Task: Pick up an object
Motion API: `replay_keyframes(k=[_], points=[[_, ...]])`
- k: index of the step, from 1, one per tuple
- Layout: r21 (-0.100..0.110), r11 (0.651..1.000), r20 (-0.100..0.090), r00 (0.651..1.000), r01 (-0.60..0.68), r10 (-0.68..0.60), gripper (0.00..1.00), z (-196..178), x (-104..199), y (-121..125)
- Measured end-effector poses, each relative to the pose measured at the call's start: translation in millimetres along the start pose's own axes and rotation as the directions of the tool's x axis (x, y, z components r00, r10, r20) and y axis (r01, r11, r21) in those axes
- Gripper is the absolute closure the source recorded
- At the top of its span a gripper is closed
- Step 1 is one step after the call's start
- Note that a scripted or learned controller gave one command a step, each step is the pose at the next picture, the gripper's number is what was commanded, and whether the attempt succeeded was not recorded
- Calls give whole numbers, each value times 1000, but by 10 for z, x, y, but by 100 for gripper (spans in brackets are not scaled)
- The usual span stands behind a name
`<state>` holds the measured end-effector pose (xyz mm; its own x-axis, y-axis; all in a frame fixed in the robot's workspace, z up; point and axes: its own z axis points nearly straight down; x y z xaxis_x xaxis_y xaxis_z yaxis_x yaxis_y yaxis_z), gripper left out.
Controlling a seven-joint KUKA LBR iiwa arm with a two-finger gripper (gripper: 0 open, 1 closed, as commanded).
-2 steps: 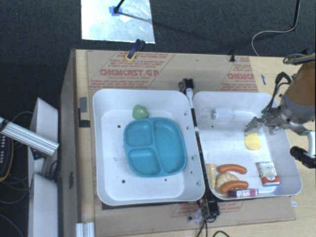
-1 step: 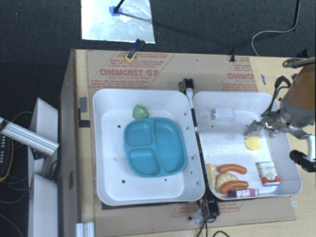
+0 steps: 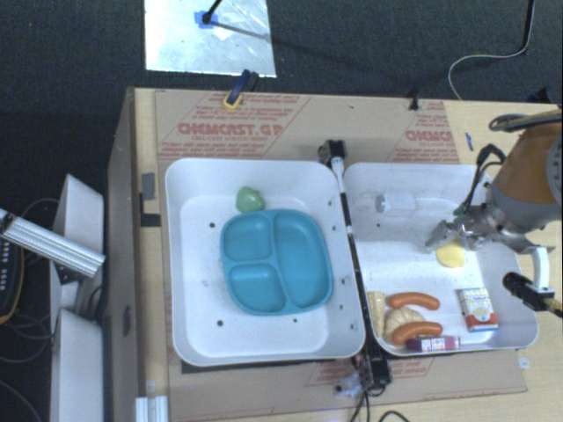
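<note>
In the right bin a small yellow lemon-like piece lies on the floor near the middle right. My gripper hangs right above its far edge, reaching in from the grey and orange arm at the right. Nothing shows clearly between the gripper's tips. Near the bin's front lie two orange sausages, a small red and white box, a pale yellow piece and a flat wrapped bar. A clear plastic item rests at the back.
The left bin holds a blue divided plate and a small green piece behind it. A black clamp sits on the ridge between the bins. Cardboard lines the bench behind them.
</note>
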<state>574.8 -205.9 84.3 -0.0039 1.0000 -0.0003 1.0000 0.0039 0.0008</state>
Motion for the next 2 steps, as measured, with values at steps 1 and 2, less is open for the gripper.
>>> replay_keyframes(k=[1,2], points=[[-5,1000,1,1000,1,-1,100,-119,-6,16],[-5,1000,1,1000,1,-1,0,-118,-5,16]])
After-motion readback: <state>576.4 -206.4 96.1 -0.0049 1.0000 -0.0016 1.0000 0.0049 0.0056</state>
